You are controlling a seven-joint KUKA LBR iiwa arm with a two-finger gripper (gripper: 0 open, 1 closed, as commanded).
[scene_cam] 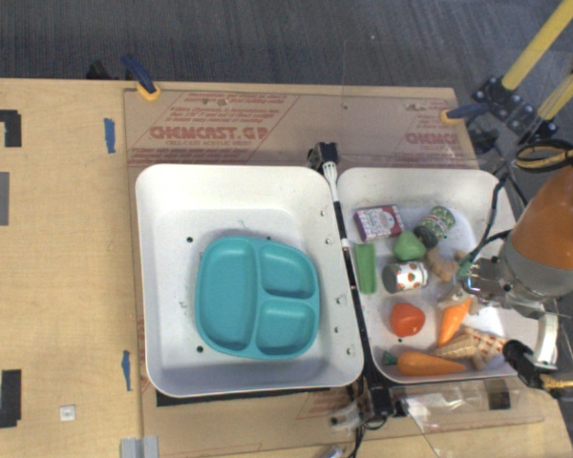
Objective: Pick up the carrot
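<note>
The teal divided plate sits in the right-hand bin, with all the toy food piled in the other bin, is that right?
Not quite. The camera view shows the teal divided plate in the left bin. The toy food, including a carrot and a tomato, lies in the right bin, where the arm reaches in.

Two bins sit side by side on the bench, rims touching. The left bin holds a divided tray near its centre. The right bin holds clustered items: a packet at the rear, a can near the middle, a tomato just in front of it, and a carrot along the front wall. The gripper sits over that bin's right side.
</note>
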